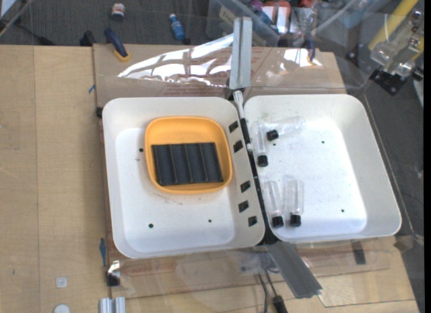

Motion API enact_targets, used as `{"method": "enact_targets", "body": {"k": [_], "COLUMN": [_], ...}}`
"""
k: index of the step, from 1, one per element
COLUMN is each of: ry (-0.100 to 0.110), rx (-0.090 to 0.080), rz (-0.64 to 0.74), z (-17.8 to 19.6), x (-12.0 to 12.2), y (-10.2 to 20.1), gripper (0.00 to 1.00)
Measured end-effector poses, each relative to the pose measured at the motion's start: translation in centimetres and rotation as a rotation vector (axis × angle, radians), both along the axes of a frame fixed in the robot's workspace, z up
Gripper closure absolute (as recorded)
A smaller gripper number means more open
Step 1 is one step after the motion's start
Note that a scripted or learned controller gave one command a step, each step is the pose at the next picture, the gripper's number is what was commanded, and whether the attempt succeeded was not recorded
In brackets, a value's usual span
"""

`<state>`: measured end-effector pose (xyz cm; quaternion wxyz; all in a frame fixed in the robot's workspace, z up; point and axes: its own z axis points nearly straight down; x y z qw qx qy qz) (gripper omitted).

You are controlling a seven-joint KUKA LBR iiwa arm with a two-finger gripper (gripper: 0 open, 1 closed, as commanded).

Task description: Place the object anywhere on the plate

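Task's thing: a black ribbed tray (186, 163), flat with four long grooves, lies on the orange plate (185, 125) in the left bin (135, 221).
Its seat: fully within the plate's rim, roughly centred, its long side running across the plate, apparently level.
Plate: squarish with rounded corners, sitting in the middle of the left bin, apart from every wall.
Progress: judged from how things lie, the placing looks done if the black tray is the object meant (the task sentence does not say which thing it is).
Other candidates: four clear vials with black caps in the right bin (337, 170). Two lie near the divider at the upper left (286, 128) (258, 145). A pair (273, 200) (293, 197) lie side by side lower down, caps toward the near wall.
Step in hand, done well: if a vial is to go next, the upper one lying away from the divider is probably the easier pick. The lower pair lie so close together that closing on one could nudge the other.
Approach advice: come down across a vial's narrow width, mid-body rather than at the cap, since a smooth round tube is likely to roll or slip.
Setting down: only a narrow strip of bare orange is left around the tray, so lower onto the tray's top or that margin and let go low.
Grip state: whether released, clenched or grasping anything cannot be told from this view.
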<state>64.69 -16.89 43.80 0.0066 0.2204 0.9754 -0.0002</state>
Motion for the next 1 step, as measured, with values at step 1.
{"method": "enact_targets", "body": {"k": [1], "ry": [0.001], "rx": [-0.003], "rz": [0.202], "z": [0.0], "x": [1.17], "y": [-4.47], "gripper": [1.0]}}
